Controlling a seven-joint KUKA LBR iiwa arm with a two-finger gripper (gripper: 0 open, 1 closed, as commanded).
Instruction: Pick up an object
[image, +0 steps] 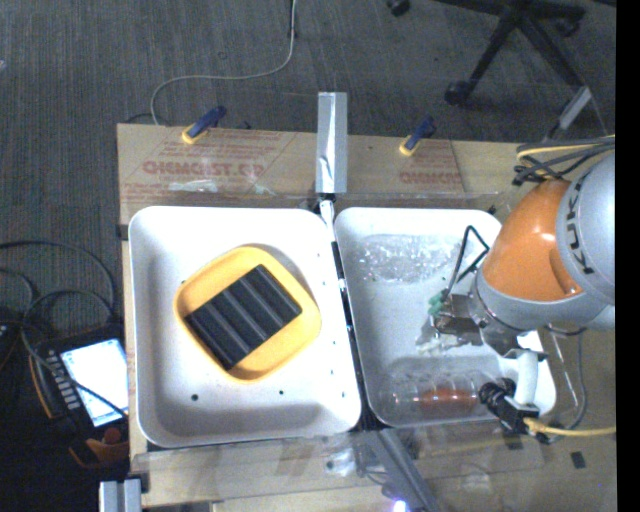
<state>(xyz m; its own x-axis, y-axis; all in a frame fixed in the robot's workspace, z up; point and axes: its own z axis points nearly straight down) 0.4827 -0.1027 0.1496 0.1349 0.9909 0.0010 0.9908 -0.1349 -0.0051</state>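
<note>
A yellow pad with a black ribbed top (247, 311) lies tilted in the middle of the left bin (160, 400). In the right bin (375, 330) a clear crinkled plastic piece (405, 257) rests near the far wall. A clear bottle with a reddish band (438, 398) lies along the near wall. My gripper (447, 318) hangs low over the right half of the right bin, between those two clear items, with a small green bit (437, 300) at its tip. The orange-banded wrist (535, 255) hides the bin's right side.
A metal bar (331, 150) stands behind the seam between the bins. Two blue-and-yellow clamps (204, 124) (417, 135) hold the cardboard backing. Cables hang off the arm near the bench's front right corner (520, 400).
</note>
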